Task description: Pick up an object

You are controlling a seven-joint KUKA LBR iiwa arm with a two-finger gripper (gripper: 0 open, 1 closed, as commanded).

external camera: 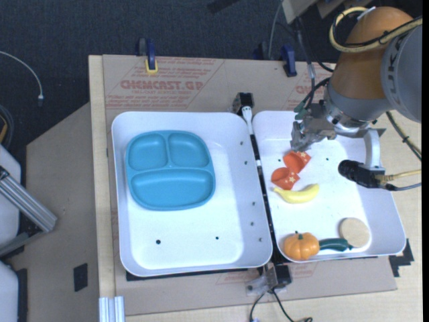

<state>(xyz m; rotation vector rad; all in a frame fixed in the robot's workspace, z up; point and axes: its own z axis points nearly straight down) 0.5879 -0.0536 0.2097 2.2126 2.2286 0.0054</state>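
The approach step is being carried out, by the look of it: the gripper (305, 139) is being held low over the right bin (382, 213), near its far edge, directly above a red object (292, 168) that is lying toward the bin's left wall. Contact between the two cannot be made out, and nothing is being seen gripped. How far the gripper is open cannot be told from this slant, since its tips are being merged with the dark mechanism.

The next move is probably being set up as a short descent onto the red object, followed by a closing and a lift; care is being called for because a banana (297, 194) is lying just beside the red object, on its near side, and could be nudged.

The arm (365, 66) is being reached in from the right, its orange band bent over the bin's far right corner, the wrist pointed down and leftward.

An orange pumpkin (301, 245) and a tan disc (354, 231) are resting along the near edge. A blue divided plate (171, 169) is sitting in the left bin (194, 247), toward its far left corner.
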